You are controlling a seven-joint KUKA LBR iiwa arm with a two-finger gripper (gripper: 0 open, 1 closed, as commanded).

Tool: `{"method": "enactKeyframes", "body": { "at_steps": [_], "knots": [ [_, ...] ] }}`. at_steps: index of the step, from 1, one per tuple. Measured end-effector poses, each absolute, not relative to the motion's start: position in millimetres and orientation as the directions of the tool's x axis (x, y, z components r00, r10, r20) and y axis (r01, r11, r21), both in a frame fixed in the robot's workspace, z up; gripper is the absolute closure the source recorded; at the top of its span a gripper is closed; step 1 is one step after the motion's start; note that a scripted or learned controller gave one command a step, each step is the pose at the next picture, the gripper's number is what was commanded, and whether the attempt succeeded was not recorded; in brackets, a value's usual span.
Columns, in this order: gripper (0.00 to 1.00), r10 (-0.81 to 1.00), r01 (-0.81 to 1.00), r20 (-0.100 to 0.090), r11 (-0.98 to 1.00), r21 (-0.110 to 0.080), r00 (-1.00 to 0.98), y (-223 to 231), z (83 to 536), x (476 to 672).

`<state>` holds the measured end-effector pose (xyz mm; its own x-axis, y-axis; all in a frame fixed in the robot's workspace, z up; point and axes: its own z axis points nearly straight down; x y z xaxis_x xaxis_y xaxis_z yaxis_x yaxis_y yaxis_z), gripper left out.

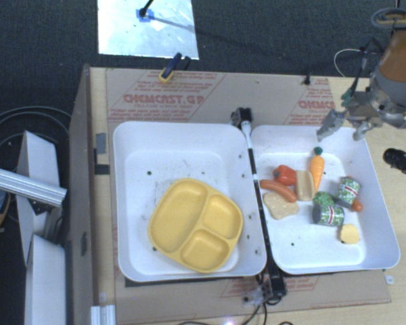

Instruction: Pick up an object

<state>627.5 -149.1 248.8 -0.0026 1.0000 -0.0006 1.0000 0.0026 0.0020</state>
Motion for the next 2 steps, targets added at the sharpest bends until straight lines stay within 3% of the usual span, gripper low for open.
{"method": "enactKeyframes", "body": {
  "at_steps": [1,2],
  "knots": [
    [0.00,1.000,1.000,0.000,0.001,0.000,-0.001,-172,175,612.0],
    [0.00,1.000,1.000,-0.002,0.003,0.005,-0.002,-173,96,623.3]
  ]
}}
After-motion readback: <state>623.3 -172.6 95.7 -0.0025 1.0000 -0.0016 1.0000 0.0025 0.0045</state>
